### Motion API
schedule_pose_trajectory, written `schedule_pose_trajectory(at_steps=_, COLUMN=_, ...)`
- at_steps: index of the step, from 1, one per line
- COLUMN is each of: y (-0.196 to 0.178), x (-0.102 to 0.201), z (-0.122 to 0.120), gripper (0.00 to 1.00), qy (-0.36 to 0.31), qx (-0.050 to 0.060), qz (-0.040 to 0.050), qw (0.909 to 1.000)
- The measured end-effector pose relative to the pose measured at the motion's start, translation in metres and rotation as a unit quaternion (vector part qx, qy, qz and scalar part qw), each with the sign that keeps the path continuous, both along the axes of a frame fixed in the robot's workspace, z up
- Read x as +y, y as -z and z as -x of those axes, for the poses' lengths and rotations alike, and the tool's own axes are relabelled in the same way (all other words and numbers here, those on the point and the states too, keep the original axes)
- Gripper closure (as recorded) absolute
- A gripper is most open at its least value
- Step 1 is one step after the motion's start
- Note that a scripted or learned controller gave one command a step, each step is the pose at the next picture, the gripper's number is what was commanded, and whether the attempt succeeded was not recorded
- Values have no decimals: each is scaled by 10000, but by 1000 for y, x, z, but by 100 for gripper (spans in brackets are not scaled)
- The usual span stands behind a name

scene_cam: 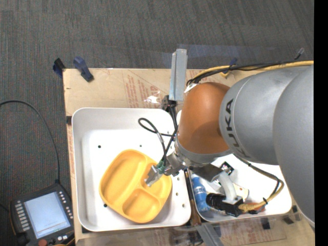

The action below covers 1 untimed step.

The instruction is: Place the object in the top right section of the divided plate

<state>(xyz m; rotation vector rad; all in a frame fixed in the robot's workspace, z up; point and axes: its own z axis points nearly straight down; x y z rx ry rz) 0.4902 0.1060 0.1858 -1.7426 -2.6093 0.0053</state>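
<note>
A yellow divided plate (121, 177) lies in the left white bin (89, 137), turned at an angle, with one large section and two smaller ones. My gripper (152, 179) hangs low over the plate's upper right section, close to its rim. The grey arm with its orange band comes in from the right and covers much of the right bin. Something small and green (161, 166) shows just above the gripper, too small to identify. Whatever sits under the gripper tip is hidden.
A blue object (199, 195) lies at the left edge of the right bin (279, 204). A black cable (154, 129) loops over the left bin's back. A teach pendant (43, 217) sits on the floor at lower left.
</note>
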Motion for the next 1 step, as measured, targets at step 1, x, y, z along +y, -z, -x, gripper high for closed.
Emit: schedule_pose_trajectory(at_steps=1, y=-4, x=-36, z=-63, gripper=0, qy=-592, qx=-10, qz=-2, qw=9982)
